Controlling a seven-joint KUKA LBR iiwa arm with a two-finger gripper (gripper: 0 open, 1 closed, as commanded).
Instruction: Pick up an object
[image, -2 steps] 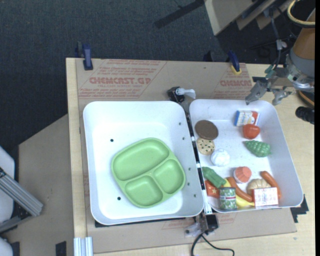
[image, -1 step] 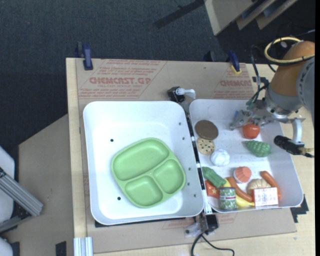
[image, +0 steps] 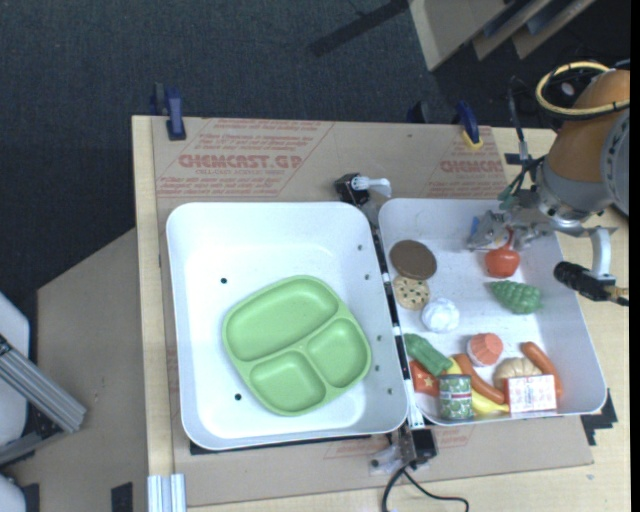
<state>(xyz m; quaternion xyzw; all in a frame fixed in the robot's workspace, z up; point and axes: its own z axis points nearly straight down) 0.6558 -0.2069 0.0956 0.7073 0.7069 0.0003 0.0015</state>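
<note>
Tomato: round, glossy red plastic, just below gripper.

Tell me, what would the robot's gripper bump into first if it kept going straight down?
Probably the red tomato. The gripper hangs right above it in the right bin, though height is hard to judge from this view.

A green divided plate lies in the left bin; the gripper hangs over the right bin, just above a tomato.

Divided tray in left bin; toy food in right bin.
</note>
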